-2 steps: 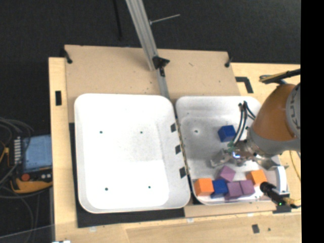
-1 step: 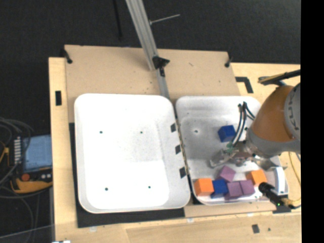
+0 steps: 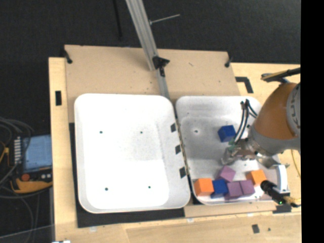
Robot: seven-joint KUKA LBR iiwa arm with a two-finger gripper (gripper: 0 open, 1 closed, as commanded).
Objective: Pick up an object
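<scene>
The right bin (image 3: 202,110) holds several small blocks. A blue cube (image 3: 227,132) lies alone near its middle. Along the front wall sit an orange block (image 3: 204,186), a blue block (image 3: 219,187), three purple blocks (image 3: 227,174) (image 3: 234,189) (image 3: 246,187) and another orange block (image 3: 257,176). My gripper (image 3: 236,154) hangs low in the right bin, just in front of the blue cube and just behind the nearest purple block. The grey arm with its orange band (image 3: 276,118) comes in from the right and hides the bin's right side.
The left bin (image 3: 124,151) stands beside the right one, with black clips along the shared wall. A metal pole (image 3: 144,29) slants up from behind the bins. Cables and a blue device (image 3: 38,153) lie off the bench at left.
</scene>
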